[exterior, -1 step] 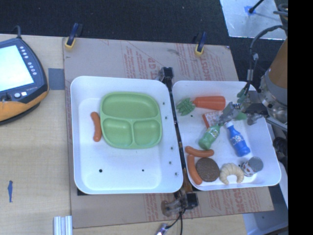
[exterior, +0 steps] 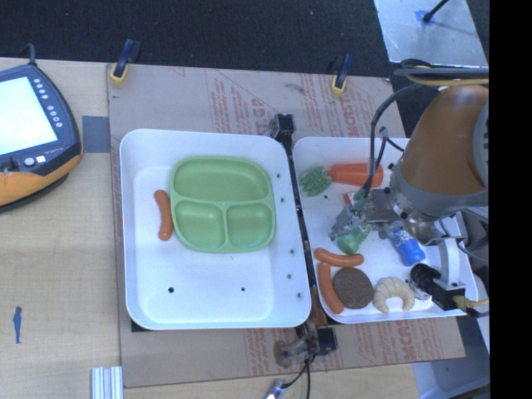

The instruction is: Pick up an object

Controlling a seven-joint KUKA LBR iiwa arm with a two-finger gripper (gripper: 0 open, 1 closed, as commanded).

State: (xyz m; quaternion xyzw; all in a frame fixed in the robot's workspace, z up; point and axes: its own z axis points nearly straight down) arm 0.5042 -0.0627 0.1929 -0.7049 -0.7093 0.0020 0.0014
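My gripper (exterior: pixel 349 223) hangs low over the middle of the right bin (exterior: pixel 309 152), with the grey and orange arm reaching in from the right. Just under it, touching or nearly so, lies a small green item (exterior: pixel 354 240). A carrot (exterior: pixel 356 174) with a green leafy top (exterior: pixel 315 180) lies behind the gripper. In front of it are two sausages (exterior: pixel 338 258) (exterior: pixel 326 288), a brown round patty (exterior: pixel 353 288) and a pale croissant (exterior: pixel 394 294). A small blue item (exterior: pixel 407 246) lies to the gripper's right, partly under the arm.
The left bin (exterior: pixel 137 248) holds a green divided plate (exterior: pixel 223 204) and one sausage (exterior: pixel 164 214) to its left. A tablet-like pendant (exterior: pixel 33 127) rests on the bench at far left. Clamps hold the board at the back edge.
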